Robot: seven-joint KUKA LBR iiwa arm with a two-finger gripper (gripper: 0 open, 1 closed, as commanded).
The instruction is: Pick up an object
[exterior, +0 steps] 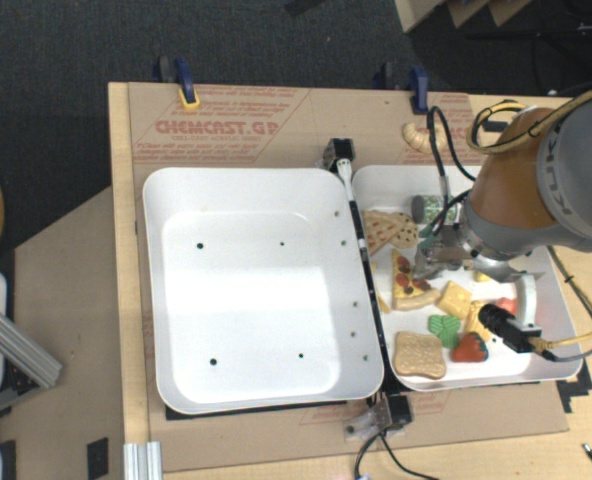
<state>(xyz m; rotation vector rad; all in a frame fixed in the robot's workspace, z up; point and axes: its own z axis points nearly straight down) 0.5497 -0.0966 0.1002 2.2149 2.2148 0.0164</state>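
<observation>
A robotics lab: clamped cardboard bench [276,118], white bins [166,268], trailing cables [438,148].

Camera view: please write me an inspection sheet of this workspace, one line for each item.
Surface: bench board bearing the left bin and the right bin, side by side.
Job's things: toy food in the right bin: pizza slice, bread slice, waffle piece, yellow block, green piece, red piece.
Clutter: nothing seen outside the bins.
Grippers: gripper low over the right bin, beside the pizza slice; grasp cannot be judged.
Cables: black cable along the arm; another at the front edge.
Surroundings: blue clamps on the far edge, dark floor.
</observation>
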